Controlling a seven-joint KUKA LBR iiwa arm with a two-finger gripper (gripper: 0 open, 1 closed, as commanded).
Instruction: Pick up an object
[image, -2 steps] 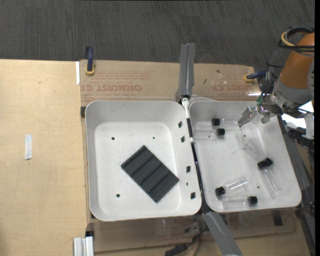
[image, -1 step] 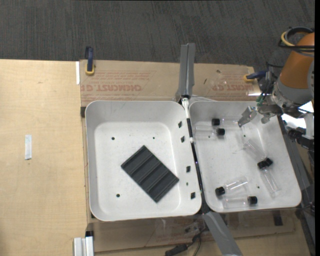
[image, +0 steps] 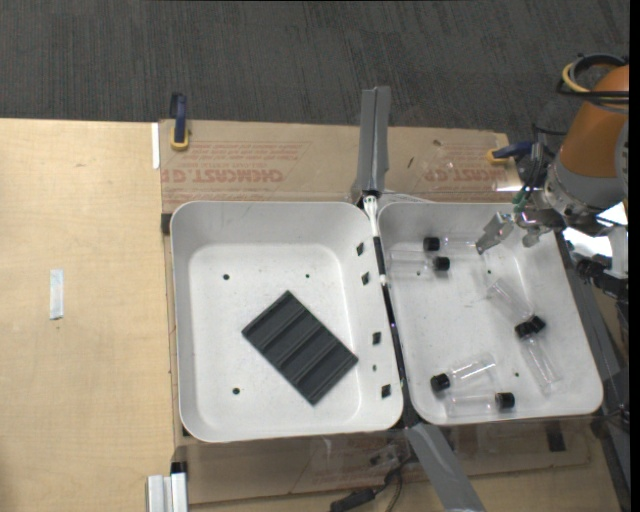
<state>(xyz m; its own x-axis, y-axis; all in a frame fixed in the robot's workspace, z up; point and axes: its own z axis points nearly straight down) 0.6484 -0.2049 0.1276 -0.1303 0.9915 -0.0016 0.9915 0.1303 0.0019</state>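
Note:
A dark grey ribbed slab lies at a slant in the middle of the left bin. The right bin holds several clear vials with black caps: two near the back left, one at the right, and two along the front. My gripper hangs over the back right part of the right bin, above bare bin floor, right of the two back vials. Nothing shows in its grasp.
The arm with its orange band comes in over the right bin's back right corner. A grey post stands behind the divide between the bins. Clamps sit on the cardboard behind.

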